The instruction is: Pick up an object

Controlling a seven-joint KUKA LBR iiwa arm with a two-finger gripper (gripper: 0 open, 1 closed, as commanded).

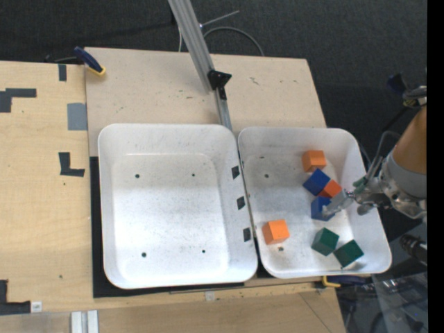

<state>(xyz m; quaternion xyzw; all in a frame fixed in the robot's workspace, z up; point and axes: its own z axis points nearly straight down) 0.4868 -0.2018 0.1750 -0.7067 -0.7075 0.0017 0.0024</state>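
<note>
Fingers of the gripper [335, 207] reach down into the right bin [277, 144] from its right wall, and they appear to close around a small blue block [320, 209], which shows between them at their tips; the grey wrist and orange band of the arm [409, 161] stand just outside that wall; taking the right bin as the landmark, a larger blue cube [316, 182] sits just above the gripped block near the bin's middle right, touching a red-orange block [332, 187] on its right side; an orange cube [313, 160] lies further up toward the bin's far right part, close to the blue cube but apart from it; another orange cube [275, 231] rests alone in the bin's lower left area, well apart from the cluster; two dark green cubes lie near the bin's lower right corner, one [325, 241] just below the gripped block and the other [349, 252] beside it toward the corner; the left bin [111, 186] adjoins the right bin's left wall; both stand on the pale wooden surface [41, 116]; a slanted metal rail [194, 33] runs down to the bins' shared far edge.
</note>
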